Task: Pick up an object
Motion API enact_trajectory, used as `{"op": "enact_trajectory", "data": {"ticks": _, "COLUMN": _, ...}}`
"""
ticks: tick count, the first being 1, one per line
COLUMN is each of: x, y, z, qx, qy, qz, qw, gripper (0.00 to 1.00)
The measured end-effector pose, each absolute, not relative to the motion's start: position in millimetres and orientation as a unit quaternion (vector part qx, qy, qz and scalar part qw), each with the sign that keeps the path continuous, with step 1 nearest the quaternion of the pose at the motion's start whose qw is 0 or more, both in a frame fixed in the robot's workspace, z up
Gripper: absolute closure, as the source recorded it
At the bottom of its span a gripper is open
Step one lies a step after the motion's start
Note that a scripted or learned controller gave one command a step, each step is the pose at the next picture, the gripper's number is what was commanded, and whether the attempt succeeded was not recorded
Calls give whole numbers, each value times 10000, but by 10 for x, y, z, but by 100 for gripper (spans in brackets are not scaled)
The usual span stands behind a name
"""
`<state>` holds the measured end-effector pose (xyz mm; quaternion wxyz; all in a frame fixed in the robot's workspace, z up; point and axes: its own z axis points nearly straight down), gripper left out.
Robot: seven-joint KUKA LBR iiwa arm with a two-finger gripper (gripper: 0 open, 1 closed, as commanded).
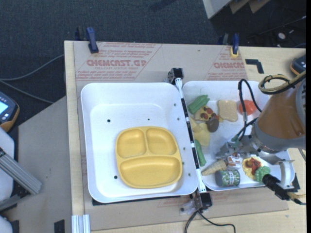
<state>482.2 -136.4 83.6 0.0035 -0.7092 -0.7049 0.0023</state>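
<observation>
The table (146,62) carries two white bins side by side. The left bin (97,106) holds a yellow divided plate (148,157). The right bin (214,87) holds a jumble of toy food: a tan bread slice (227,110), a green pepper (198,103), an ice-cream cone (214,167) and a small can (228,177). The arm (282,120) reaches down over this bin, with the gripper (234,152) low among the pieces; I cannot tell how it is set.

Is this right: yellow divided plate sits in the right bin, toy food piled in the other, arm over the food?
Not quite. The camera view shows the yellow divided plate in the left bin; the toy food is piled in the right bin, with the arm over it.
</observation>
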Motion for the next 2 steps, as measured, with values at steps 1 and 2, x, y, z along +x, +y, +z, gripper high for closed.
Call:
{"op": "enact_trajectory", "data": {"ticks": 1, "x": 4882, "y": -1344, "z": 958, "qx": -7075, "qy": -7067, "qz": -11, "qw": -20, "gripper": 100}}
{"op": "enact_trajectory", "data": {"ticks": 2, "x": 4937, "y": -530, "z": 1899, "qx": -7035, "qy": -7107, "qz": -43, "qw": -28, "gripper": 100}}
